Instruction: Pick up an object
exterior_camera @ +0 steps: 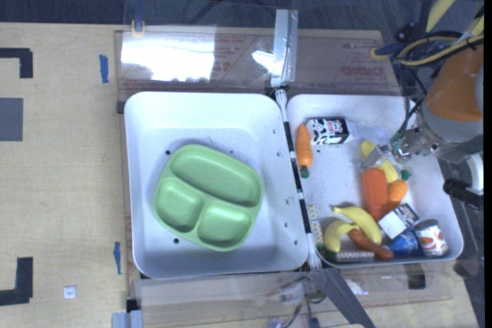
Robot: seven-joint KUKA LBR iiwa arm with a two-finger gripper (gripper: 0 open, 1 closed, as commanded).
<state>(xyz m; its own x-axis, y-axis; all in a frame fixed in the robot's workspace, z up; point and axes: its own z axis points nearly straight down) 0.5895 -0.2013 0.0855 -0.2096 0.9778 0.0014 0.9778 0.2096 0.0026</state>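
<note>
Camera view: gripper (393, 148), finger state impossible to tell, hovers near a large carrot (373, 191), likely light, rigid, best pinched mid-body.

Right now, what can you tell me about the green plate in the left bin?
The green plate is a rounded, matte, plastic-looking tray with three compartments: one long one along its far side, two smaller ones nearer the camera. It lies flat, right way up, slightly rotated, near the middle of the left bin. All three compartments look bare.
</note>
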